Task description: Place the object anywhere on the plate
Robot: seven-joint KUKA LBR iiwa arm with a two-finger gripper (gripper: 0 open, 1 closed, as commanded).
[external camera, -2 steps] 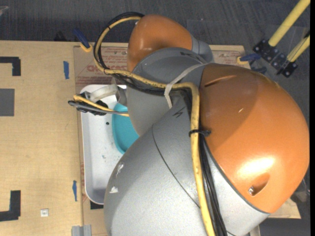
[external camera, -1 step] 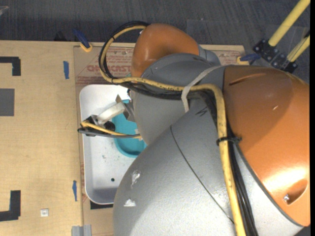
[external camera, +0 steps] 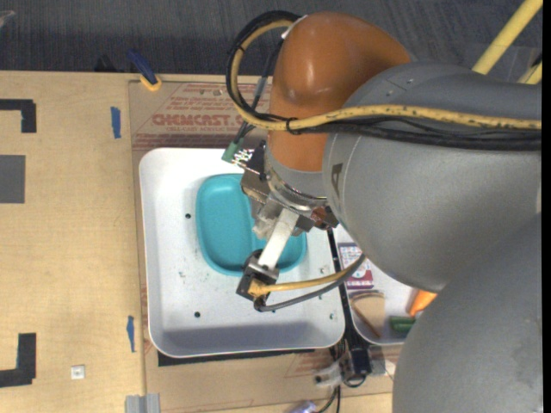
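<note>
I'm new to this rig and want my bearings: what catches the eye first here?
The big grey arm with its orange band covers the view's right and top. Under its wrist a teal plate lies in the left white bin. An orange item and a green item peek out of the right bin.

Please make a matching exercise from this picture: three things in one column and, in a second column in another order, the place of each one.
Things:
1. turquoise oval plate
2. small orange object
3. short blue tape strip

Places:
a. on the tan bench, outside both bins
b. in the left white bin
c. in the right white bin

Pairs: 1-b; 2-c; 3-a.
</note>
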